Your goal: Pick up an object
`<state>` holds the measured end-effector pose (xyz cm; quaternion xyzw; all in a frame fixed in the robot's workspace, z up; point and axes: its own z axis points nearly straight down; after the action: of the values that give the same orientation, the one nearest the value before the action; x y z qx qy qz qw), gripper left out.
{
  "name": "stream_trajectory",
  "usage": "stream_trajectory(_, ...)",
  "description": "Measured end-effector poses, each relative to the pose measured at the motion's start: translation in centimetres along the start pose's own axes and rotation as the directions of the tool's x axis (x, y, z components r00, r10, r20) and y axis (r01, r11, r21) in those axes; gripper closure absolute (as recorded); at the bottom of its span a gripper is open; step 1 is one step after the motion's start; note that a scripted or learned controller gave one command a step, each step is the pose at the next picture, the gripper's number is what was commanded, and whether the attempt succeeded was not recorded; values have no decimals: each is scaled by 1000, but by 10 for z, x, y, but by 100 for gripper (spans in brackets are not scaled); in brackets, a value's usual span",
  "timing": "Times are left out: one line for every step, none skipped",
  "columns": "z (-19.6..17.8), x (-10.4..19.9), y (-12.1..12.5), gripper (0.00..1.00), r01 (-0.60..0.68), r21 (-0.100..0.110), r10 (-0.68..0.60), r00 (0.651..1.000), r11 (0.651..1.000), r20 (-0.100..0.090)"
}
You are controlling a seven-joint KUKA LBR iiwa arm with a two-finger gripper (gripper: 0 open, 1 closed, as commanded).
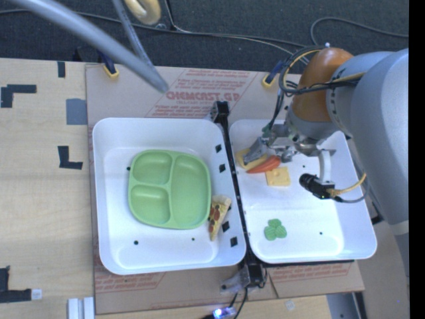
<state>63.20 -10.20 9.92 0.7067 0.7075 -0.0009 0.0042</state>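
Observation:
My gripper (260, 153) is low in the upper left part of the right bin (345, 241), near the divider between the bins. Directly under it lies an orange-red carrot-like piece (263, 165), touching or nearly touching the gripper's tip. A yellow cheese-like block (279, 177) sits just to the right of that piece. Near the front of the same bin lies a small green leafy piece (275, 230). The gripper's body hides whether anything is held.
The left bin (109, 244) holds a green divided plate (170, 189), with a small pizza-slice toy (218, 216) at its right edge by the divider. A black cable connector (317, 185) hangs off the wrist over the right bin.

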Motion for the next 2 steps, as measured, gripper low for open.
stream_trajectory(-9, 3, -2, 100, 1, 7, -1, 1000, 1000, -6)
stream_trajectory(-66, 0, -9, 100, 0, 1, 0, 1000, 1000, -7)
